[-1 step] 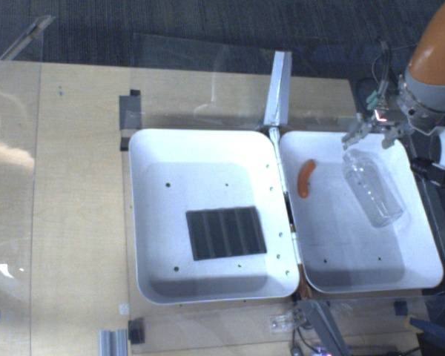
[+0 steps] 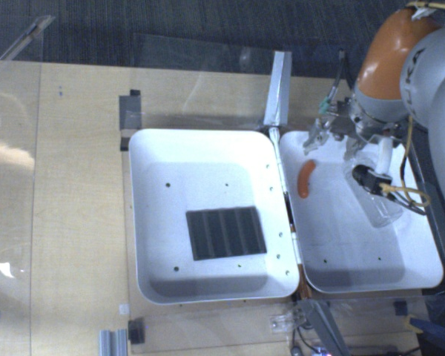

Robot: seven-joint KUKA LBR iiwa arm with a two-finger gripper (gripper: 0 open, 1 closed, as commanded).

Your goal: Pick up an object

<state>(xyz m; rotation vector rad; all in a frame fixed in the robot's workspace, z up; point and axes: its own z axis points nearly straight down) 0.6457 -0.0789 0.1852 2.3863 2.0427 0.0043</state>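
Observation:
An orange oblong object (image 2: 305,179) lies in the right bin (image 2: 371,265), close to its left wall. A black ribbed rectangular pad (image 2: 226,233) lies flat in the middle of the left bin (image 2: 156,199). My gripper (image 2: 331,147) hangs over the back of the right bin, just up and to the right of the orange object and apart from it. Its fingers (image 2: 310,144) are spread open, with nothing between them. A clear, glassy item (image 2: 379,207) rests in the right bin below the wrist; its outline is hard to make out.
The grey arm with its orange band (image 2: 389,50) covers the right bin's back right corner, and a black cable fitting (image 2: 365,176) hangs from the wrist. A metal post (image 2: 277,87) stands behind the seam between the bins. Wooden bench top (image 2: 59,199) stretches to the left.

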